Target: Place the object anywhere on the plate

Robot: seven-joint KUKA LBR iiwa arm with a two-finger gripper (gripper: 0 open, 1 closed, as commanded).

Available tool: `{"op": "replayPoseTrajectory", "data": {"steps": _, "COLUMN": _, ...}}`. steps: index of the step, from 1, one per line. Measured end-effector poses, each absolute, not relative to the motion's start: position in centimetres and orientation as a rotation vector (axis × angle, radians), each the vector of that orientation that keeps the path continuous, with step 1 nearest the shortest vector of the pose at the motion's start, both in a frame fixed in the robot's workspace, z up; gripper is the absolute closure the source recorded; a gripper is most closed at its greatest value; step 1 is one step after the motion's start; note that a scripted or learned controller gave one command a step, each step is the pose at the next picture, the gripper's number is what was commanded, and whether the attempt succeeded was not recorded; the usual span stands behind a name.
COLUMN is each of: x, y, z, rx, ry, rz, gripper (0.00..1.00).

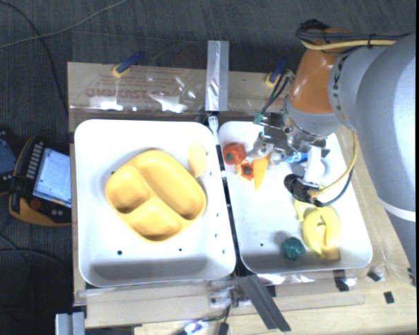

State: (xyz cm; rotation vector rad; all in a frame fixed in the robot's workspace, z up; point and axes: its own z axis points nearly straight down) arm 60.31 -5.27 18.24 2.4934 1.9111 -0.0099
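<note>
I could not tell how the gripper (269,147) stood, its tip lost against the orange carrot (258,171) near the right bin's (349,208) far left corner. The glossy yellow plate (156,194), three-lobed, filled the left bin (91,208). My arm (321,75) bent down from the right

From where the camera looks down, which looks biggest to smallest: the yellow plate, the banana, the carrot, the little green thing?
1. yellow plate, by far
2. banana
3. carrot and small green object: both small, too close to rank; the gripper hides part of the carrot.
</note>
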Motion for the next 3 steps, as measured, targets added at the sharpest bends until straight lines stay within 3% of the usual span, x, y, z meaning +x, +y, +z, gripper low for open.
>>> {"op": "replayPoseTrajectory", "data": {"steps": 1, "x": 59.9, "y": 3.2, "z": 18.2, "rx": 2.723, "ry": 1.573, "rz": -0.009, "gripper": 1.00}}
{"op": "replayPoseTrajectory", "data": {"steps": 2, "x": 57.6, "y": 10.5, "z": 18.8, "rx": 2.580, "ry": 1.794, "rz": -0.008, "gripper": 1.00}}
{"op": "replayPoseTrajectory", "data": {"steps": 3, "x": 57.6, "y": 10.5, "z": 18.8, "rx": 2.580, "ry": 1.793, "rz": -0.008, "gripper": 0.00}}
